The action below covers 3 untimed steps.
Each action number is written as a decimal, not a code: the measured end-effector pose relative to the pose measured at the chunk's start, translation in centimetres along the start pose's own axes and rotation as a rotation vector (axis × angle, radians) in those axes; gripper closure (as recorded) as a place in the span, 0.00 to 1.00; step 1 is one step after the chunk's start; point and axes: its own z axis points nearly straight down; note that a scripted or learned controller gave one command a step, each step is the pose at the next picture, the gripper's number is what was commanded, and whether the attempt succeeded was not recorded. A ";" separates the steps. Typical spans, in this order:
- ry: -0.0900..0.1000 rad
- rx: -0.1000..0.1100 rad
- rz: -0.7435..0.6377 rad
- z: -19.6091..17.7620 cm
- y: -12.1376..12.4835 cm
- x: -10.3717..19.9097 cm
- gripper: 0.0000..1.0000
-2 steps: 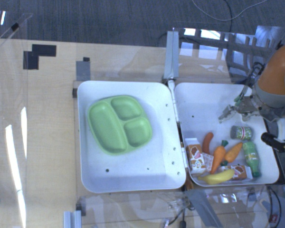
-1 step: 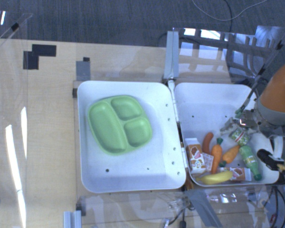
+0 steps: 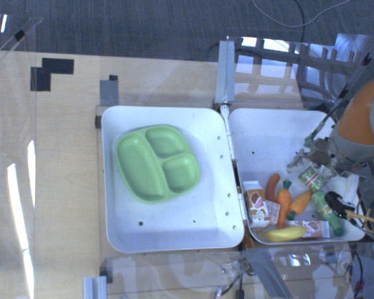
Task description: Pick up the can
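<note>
Banana (image 3: 285, 233) and juice carton (image 3: 257, 207) lie at six o'clock in the right bin (image 3: 262, 129), nearest the camera. Carrots (image 3: 283, 204) and a green bottle (image 3: 328, 209) crowd just behind. The can (image 3: 311, 178), small and green-labelled, appears to lie tilted at about four o'clock, near the bottle. The gripper (image 3: 308, 157) hangs just beyond it, at three o'clock; whether it is spread or closed cannot be told. At nine o'clock, the left bin (image 3: 174, 235) holds a green plate (image 3: 157, 164). Risk: with neighbours so close, a descent slightly off centre would likely catch the bottle or a carrot, or roll the can aside.
</note>
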 end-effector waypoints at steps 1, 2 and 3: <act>0.004 -0.006 -0.004 -1.1 0.3 0.3 1.00; 0.000 -0.001 -0.069 -0.2 -4.4 -1.0 1.00; -0.002 0.000 -0.067 -0.2 -4.5 -1.2 0.00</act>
